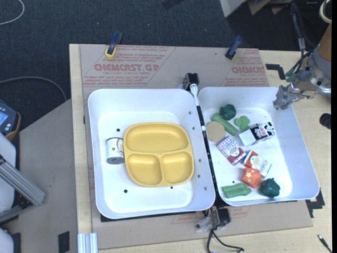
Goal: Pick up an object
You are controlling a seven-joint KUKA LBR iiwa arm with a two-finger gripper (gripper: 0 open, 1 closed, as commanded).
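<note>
Jaws on the gripper (pixel 283 100) are hanging over the right bin's (pixel 303 157) far right corner; from here I can't tell how far apart they are, and nothing is showing between them. Everything pickable is lying down-left of it. Left bin (pixel 100 141) is holding a yellow divided plate (pixel 157 153) and a small can (pixel 114 151). Nearest the arm are the black-and-white toy (pixel 262 131), then the green toy (pixel 228 111).
</note>
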